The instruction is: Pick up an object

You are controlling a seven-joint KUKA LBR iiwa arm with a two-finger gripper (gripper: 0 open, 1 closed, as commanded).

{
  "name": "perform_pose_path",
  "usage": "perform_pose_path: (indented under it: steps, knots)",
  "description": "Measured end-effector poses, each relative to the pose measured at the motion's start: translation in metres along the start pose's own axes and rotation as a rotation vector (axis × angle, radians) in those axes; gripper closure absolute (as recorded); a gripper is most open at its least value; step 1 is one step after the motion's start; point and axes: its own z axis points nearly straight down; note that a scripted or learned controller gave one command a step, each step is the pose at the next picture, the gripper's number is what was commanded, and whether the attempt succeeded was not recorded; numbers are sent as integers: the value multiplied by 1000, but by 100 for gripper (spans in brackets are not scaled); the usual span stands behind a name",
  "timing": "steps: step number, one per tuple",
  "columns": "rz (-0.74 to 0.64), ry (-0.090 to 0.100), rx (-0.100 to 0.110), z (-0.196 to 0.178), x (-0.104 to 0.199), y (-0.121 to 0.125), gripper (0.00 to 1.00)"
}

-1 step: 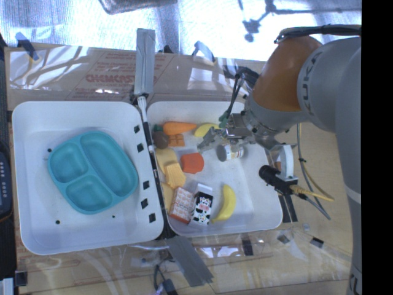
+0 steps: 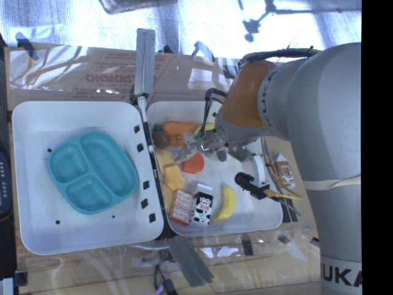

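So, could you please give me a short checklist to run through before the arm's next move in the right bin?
1. Gripper over the right white bin: ok, it sits low among the toy food.
2. Object between the fingers: cannot tell, the wrist hides them.
3. Nearest target: ok, a red-orange rounded piece lies just beside the gripper.
4. Crowding: not ok, a long orange carrot-like piece, a brown round piece and a yellow block lie close by.
5. Yellow banana and small cow-print carton: ok, apart from the gripper.
6. Blue sectioned plate in the left bin: ok, away from the arm.
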Motion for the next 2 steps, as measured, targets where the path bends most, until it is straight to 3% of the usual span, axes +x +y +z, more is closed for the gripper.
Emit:
perform_pose_path:
  steps: [1, 2]
  knots:
    - [-3, -1, 2, -8, -1, 0, 100]
    - [12, -1, -9, -103, 60, 67, 100]
